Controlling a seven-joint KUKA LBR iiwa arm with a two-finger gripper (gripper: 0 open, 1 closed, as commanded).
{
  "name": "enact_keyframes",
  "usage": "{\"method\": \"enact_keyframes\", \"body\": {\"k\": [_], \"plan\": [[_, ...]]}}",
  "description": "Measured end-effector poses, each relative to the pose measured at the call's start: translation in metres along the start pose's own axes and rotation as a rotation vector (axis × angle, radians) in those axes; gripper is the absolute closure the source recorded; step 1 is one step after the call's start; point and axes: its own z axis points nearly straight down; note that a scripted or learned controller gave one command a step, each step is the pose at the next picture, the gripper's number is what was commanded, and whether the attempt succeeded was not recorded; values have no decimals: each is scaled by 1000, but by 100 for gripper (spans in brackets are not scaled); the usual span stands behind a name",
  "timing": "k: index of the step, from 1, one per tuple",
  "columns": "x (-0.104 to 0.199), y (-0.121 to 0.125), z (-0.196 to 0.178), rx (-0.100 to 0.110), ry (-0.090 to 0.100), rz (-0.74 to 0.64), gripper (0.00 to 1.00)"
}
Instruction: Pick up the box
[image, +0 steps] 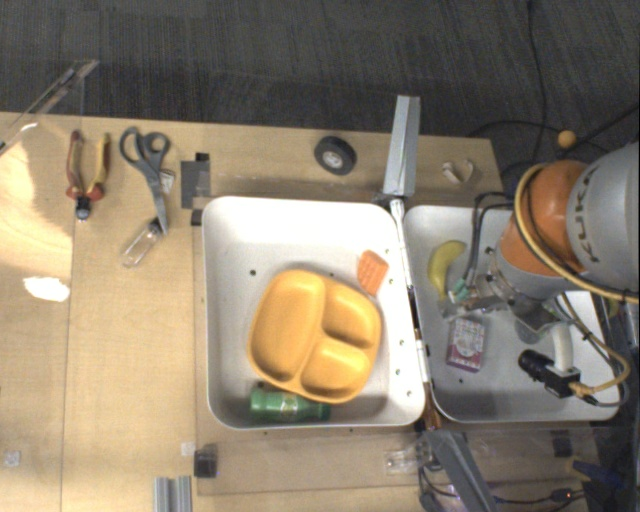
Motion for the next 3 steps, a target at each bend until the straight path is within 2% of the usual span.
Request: {"method": "enact_keyframes", "body": {"k": [1,2,3], "plan": [[65,-16,-139,17,13,-219,100],[23,-17,-132,14,16,-741,100],[23,-16,-132,14,17,-741,0]]}}
